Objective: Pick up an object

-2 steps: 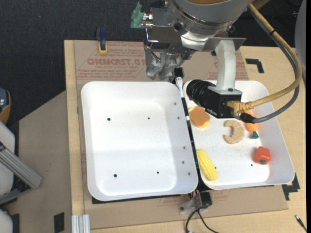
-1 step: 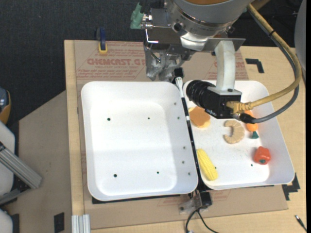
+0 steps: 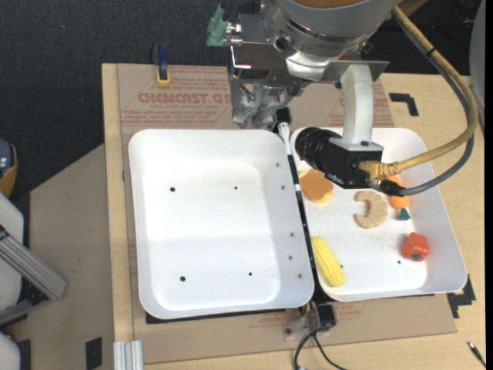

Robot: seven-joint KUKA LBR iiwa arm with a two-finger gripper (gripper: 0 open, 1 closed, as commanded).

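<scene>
A blue-and-yellow clamp (image 3: 162,62) is seen at the far left edge of the brown board (image 3: 192,91) that covers the bench. Red lettering is printed on the board behind the bins.

The left bin (image 3: 216,222) is seen as a shallow white tray with four small dark dots on its floor. Its right rim is touching the right bin (image 3: 431,276) along a dark seam.

Above the seam, at the far side of the bins, the gripper (image 3: 266,110) is hung from the grey arm (image 3: 323,6), which fills the top of the view. Its metal fingers are pointed down near the far rims of the bins. How far they are spread cannot be told, and nothing is seen between them.

In the right bin, a yellow corn cob (image 3: 327,260) is laid near the front left corner, just beside the seam. An orange round piece (image 3: 316,186) is placed farther back, touching a black cylindrical unit (image 3: 335,160) that is fixed to a white bracket (image 3: 358,114). A tan curved piece (image 3: 371,210) is laid near the middle. A small orange bit (image 3: 397,201) and a small green bit (image 3: 404,213) are seen just right of it. A red pepper-like object (image 3: 415,247) is set near the right side. A tan hose (image 3: 439,149) is run in from the right to the black unit.
</scene>
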